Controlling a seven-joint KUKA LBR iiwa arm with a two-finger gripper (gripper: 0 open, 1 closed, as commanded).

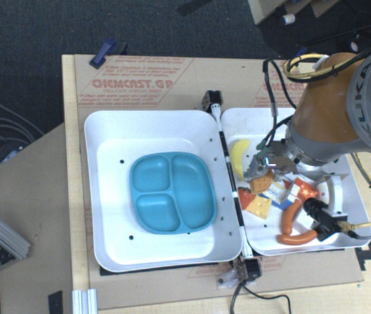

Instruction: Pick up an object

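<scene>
Bench (139, 77): a brown board printed with red lettering; it bears both bins side by side.
Arm (342, 103): grey with an orange band, it reaches in from the right and hangs over the right bin.
Left bin (103, 142): shallow and white, holding the blue plate.
Right bin (254, 241): shallow and white, holding a clutter of small things under the arm.
Blue plate (172, 191): a three-part divided tray lying flat in the middle of the left bin.
Gripper (264, 165): low over the right bin's left part, just above the pile; whether it is released or clenched cannot be told, and nothing can be seen in its grasp.
Orange sausage (291, 227): a curved piece lying at the near side of the right bin.
Yellow piece (239, 156): banana-like, beside the bin's left wall, just left of the gripper.
Yellow wedge (258, 206): flat on the bin floor below the gripper, touching small orange and red bits.
</scene>
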